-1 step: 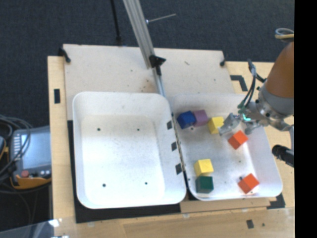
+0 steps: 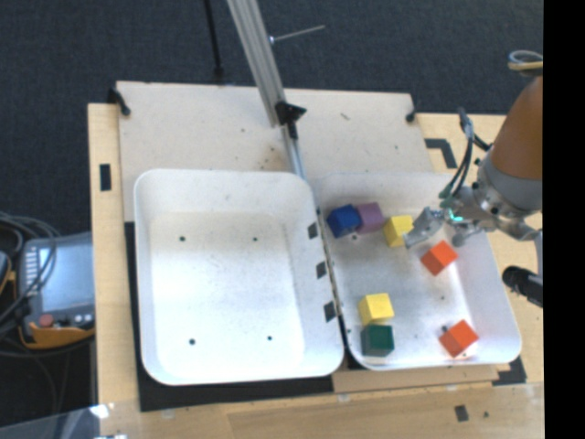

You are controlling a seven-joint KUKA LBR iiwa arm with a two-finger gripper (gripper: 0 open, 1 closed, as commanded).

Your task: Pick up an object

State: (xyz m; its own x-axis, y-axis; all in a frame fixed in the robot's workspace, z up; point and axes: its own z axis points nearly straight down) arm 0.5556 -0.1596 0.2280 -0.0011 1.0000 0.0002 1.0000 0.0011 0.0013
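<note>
The right bin [image 2: 494, 282] holds several cubes. My gripper [image 2: 442, 233] hangs over the bin's upper right part, open, with one finger [image 2: 420, 231] beside a yellow cube [image 2: 398, 230]. An orange cube [image 2: 439, 257], tilted, lies just in front of the gap between the fingers and is not clamped. A blue cube [image 2: 344, 219] and a purple cube [image 2: 370, 216] touch each other near the bin's upper left. Toward the front sit another yellow cube [image 2: 376, 307], a green cube [image 2: 377, 338] right below it, and a second orange cube [image 2: 458, 337].
The left bin [image 2: 228, 273] lies beside the right one, sharing a divider edge. A slanted metal rail [image 2: 260, 53] rises behind the bins. Cables and a screen [image 2: 55, 277] sit off the bench at the left.
</note>
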